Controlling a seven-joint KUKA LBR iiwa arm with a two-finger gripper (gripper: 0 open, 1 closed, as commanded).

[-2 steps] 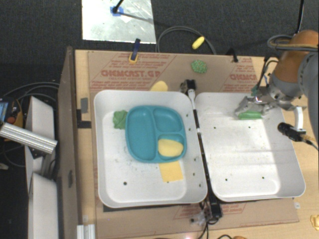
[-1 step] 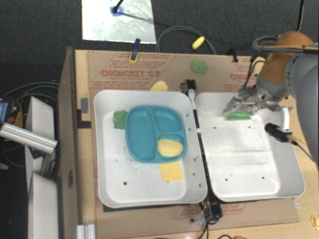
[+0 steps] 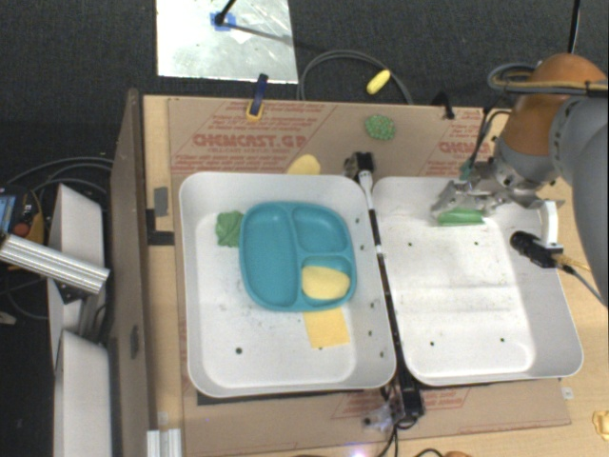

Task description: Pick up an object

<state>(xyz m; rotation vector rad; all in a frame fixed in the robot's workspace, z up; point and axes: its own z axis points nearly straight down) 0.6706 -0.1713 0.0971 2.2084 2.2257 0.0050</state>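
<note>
Right bin point(image 3: 476, 350): green block point(image 3: 461, 217) (flat) under tool point(image 3: 463, 198).

A foil sheet point(image 3: 226, 27) and grey cables point(image 3: 343, 60) lie behind the bench point(image 3: 238, 136).

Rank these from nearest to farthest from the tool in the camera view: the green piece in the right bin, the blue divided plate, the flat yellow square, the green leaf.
From the tool:
1. Green piece, right bin, just below the tool.
2. Blue divided plate, middle of the left bin.
3. Flat yellow square, left bin, below the plate.
4. Green leaf, left bin, at the plate's far left edge.
</note>
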